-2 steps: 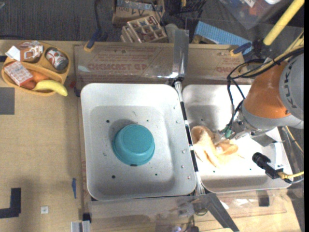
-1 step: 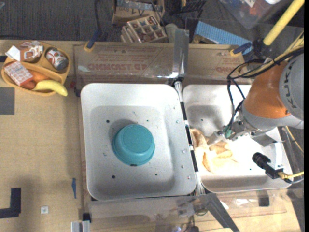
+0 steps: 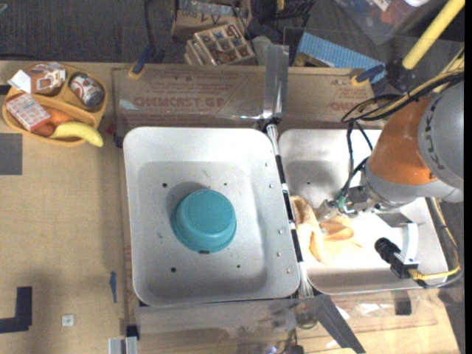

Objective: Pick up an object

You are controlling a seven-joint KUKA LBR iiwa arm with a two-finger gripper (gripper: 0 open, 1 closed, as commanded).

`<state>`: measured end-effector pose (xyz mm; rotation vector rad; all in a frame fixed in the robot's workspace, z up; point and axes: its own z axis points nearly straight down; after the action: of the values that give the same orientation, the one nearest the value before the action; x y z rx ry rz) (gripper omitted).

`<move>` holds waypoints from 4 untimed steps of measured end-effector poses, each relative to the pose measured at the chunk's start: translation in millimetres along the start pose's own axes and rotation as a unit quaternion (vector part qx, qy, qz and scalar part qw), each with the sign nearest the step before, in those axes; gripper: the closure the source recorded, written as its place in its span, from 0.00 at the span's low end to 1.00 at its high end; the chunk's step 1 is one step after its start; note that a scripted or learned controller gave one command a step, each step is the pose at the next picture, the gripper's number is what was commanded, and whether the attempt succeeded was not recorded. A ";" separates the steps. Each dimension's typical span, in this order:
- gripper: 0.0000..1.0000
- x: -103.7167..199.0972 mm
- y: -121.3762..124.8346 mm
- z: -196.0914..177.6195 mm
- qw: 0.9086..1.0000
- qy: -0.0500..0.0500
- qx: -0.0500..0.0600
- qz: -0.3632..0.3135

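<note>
Upturned teal bowl (image 3: 204, 220), left bin (image 3: 147, 161)

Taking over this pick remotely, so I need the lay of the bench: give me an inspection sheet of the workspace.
Surface: two white bins side by side, left bin, right bin.
Job's things: teal bowl upside down in left bin; pale orange objects in right bin.
Clutter: tray of food items with a banana, far left on bench.
Grippers: gripper low over right bin, above the orange objects; finger state unclear.
Cables: black cables along the arm.
Surroundings: boxes and crates behind the bench.
</note>
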<state>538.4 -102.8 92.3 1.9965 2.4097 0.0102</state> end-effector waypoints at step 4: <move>0.00 -65.8 -20.8 -3.9 0.994 0.001 0.004 0.105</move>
<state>530.2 -171.3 96.3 2.2437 2.1917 0.0030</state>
